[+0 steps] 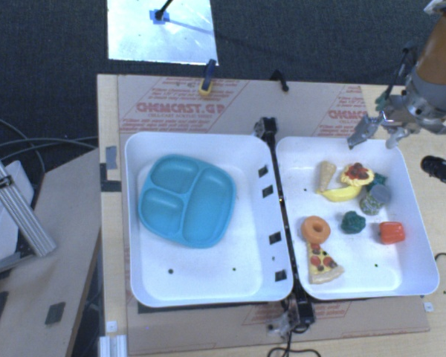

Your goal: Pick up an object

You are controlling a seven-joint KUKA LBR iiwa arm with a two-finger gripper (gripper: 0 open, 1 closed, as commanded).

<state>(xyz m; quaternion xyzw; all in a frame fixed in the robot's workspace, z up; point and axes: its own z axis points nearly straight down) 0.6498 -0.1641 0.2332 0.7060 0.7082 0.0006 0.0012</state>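
Gripper (378, 132) position: above the far rim of the right-hand bin (424, 262), near that bin's far right corner. Both fingers are visible and spread apart, with nothing between them. The grey arm with its orange band (440, 50) rises from the wrist toward the upper right of the view.

Candidate objects: all lie on the floor of the right-hand bin, nearer the camera than the gripper.
- A pale cone-shaped piece (325, 175) sits near the dividing wall.
- A yellow banana (341, 193) lies just beside the cone.
- A small yellow item with a red top (357, 174) touches the banana on its far side.
- A grey and green lump (375, 198) sits to the right of the banana.
- A dark green round piece (352, 222) and an orange-red block (392, 232) lie further forward.
- A doughnut (316, 230) and a pizza slice (324, 262) occupy the near left part of the bin.

The left-hand bin (145, 274) contains a blue divided plate (186, 201).

Task status: judged as not begun in effect. No object is lifted, none is touched, and the fingers stand clear of the cluster. Remaining steps, as I read them: select one object, move over it, descend, close on it, and raise it. The banana cluster lies closest to the gripper, but its items touch one another, so a clean grasp there may be harder than on the isolated orange-red block.
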